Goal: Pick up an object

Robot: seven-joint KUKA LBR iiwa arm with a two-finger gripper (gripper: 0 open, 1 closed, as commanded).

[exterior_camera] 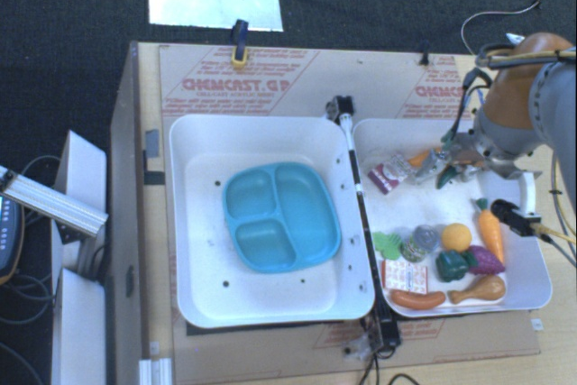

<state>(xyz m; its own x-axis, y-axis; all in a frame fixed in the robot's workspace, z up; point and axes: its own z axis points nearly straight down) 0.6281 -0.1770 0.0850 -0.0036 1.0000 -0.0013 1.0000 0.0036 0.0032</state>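
The gripper [448,160] hangs low in the right bin [541,284], fingers too blurry to tell, probably touching 1 small green toy [448,177] just below them.

The blue divided tray [281,216] sits mid-floor in the left bin [198,194], with bare white floor open all round it. Right of the tray, past the shared bin walls, toys crowd the near end: sausage [416,299], drumstick [478,289], carrot [491,233], orange ball [456,237]. The arm [527,104] blocks the far right corner.
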